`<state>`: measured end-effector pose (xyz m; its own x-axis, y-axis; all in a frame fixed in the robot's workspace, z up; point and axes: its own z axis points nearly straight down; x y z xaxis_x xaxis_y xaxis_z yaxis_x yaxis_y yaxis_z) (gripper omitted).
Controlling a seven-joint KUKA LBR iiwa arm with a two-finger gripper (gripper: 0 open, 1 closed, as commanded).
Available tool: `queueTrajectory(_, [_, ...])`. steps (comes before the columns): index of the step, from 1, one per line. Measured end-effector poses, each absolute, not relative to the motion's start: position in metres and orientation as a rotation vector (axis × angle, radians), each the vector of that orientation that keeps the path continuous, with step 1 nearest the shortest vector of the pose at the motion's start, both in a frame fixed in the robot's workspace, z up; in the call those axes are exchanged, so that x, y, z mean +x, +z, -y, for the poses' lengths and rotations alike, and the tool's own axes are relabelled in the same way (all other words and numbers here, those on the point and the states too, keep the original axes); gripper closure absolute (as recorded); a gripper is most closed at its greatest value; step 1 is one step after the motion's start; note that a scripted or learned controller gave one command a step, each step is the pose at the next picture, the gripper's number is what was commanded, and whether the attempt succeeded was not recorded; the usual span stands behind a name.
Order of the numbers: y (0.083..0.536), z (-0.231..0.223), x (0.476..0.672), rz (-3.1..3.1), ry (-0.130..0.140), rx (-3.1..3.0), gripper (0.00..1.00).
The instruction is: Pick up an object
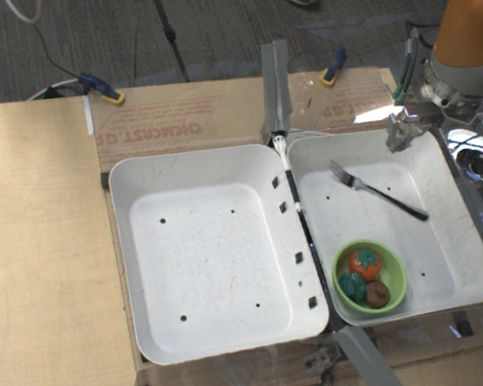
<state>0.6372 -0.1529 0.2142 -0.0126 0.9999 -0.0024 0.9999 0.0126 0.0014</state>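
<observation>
My gripper hangs at the right bin's far right corner, grip state unreadable, with the fork just to its near-left, tines far-left and handle running near-right across the bin floor.

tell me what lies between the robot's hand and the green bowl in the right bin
In the camera view, a black-handled metal fork lies on the bin floor between the hand at the bin's far rim and the green plastic bowl holding small toys.
</observation>
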Motion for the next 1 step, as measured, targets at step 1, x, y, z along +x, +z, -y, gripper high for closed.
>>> queueTrajectory(1, [0.2133, 0.1526, 0.6369, -2.235, -0.002, 2.206, 0.0])
